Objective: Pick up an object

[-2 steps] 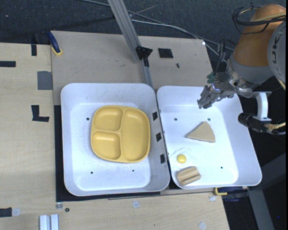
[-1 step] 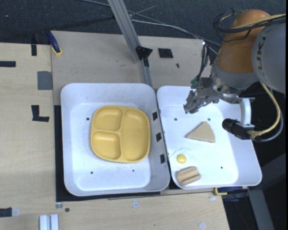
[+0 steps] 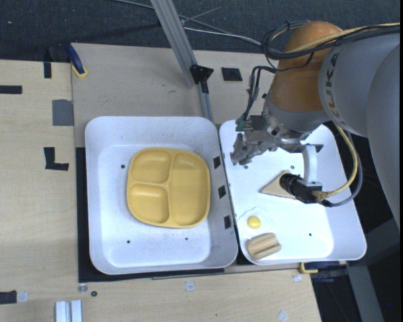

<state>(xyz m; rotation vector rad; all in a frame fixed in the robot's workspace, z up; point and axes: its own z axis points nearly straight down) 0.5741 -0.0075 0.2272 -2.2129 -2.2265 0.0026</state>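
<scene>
Where the right bin (image 3: 342, 247) has its near edge, a tan block (image 3: 263, 245), roll-shaped, lies close to the near-left corner, with its long side roughly along that edge. Just beyond it and not touching, a small yellow round piece (image 3: 254, 221) sits by the bin's left edge. Farther in, about mid-bin, a tan wedge (image 3: 274, 185) lies flat with its tip pointing at the left edge. All three are loose on the bin floor, and any of them is a pick candidate.

Left bin (image 3: 97, 180): a yellow divided plate (image 3: 169, 186) with three compartments lies flat around the centre, clear of all four walls.

The gripper (image 3: 243, 151) hangs over the far-left part of the right bin, close to its left edge. It points down and leans slightly toward the left bin. It is just beyond the tan wedge and well apart from the tan block and the yellow round piece. I can't tell how far open it is from this angle. No object is seen in its grip.

The arm (image 3: 363, 79) comes in from the right over the right bin's far-right corner. Its grey link leads into the orange band (image 3: 302, 72), and the wrist bends down to the gripper.

Beyond the bins, above the bench (image 3: 27, 247), a grey metal bar (image 3: 174, 32) runs at a slant down toward the left bin's far-right corner.
</scene>
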